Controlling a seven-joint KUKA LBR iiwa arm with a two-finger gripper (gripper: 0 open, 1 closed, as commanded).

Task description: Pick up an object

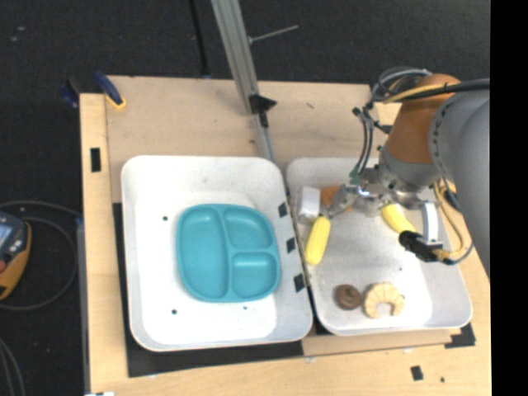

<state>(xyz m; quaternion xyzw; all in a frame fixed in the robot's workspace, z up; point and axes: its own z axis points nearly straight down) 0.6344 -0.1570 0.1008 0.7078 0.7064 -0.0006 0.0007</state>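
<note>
The gripper [346, 198] sits low over the far left part of the right bin [450, 304], with the arm [421, 134] reaching in from the right. Whether it is open or closed cannot be told from here, and nothing can be seen held in it.

The likeliest target is the corn [316, 240], lying just near and left of the gripper, close to the bin's left wall. A small white block [308, 202] rests just beside the corn's far end, and something orange [330, 195] lies next to the gripper.

The risks come from crowding. The corn is rounded and smooth, so a grasp off its middle may squeeze it out sideways. The wall beside it leaves little room on that side, so a descent could land on the rim or nudge the corn against it. The block and the orange piece could be caught instead, or pushed along.

Nearer lie a brown disc [347, 296] and a pale pastry [384, 299], touching or nearly so. The left bin [140, 221] holds a blue tray [228, 252].
</note>
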